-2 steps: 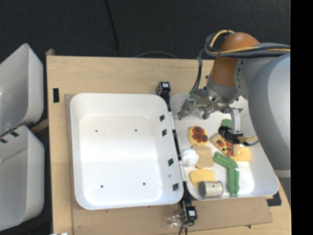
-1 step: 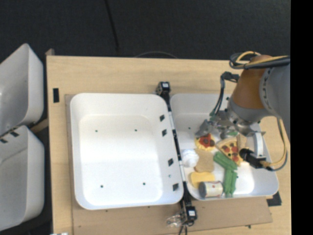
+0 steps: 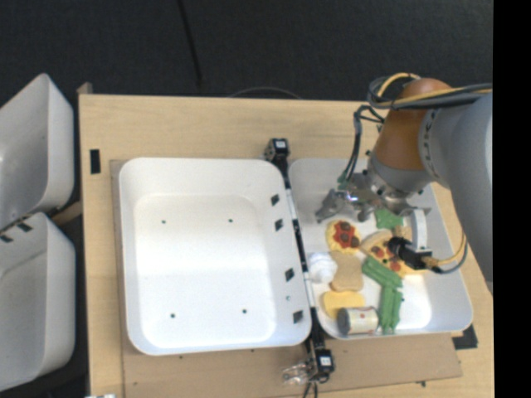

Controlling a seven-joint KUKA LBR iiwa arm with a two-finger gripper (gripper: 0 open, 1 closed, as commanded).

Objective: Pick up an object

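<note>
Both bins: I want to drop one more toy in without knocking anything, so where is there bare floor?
The left bin is bare white floor wall to wall. The right bin is crowded: the pizza slice, green pieces, yellow block and can fill its middle and near end, under the hand. A small bare patch lies at its far-left corner.

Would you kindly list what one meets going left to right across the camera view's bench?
Left white bin → small white object → round red-and-yellow toy → green toy piece → right bin's outer rim.

Single fixed overhead camera, slanted down, both bins [image 3: 124,222] framed, arm [image 3: 448,139] entering right
</note>
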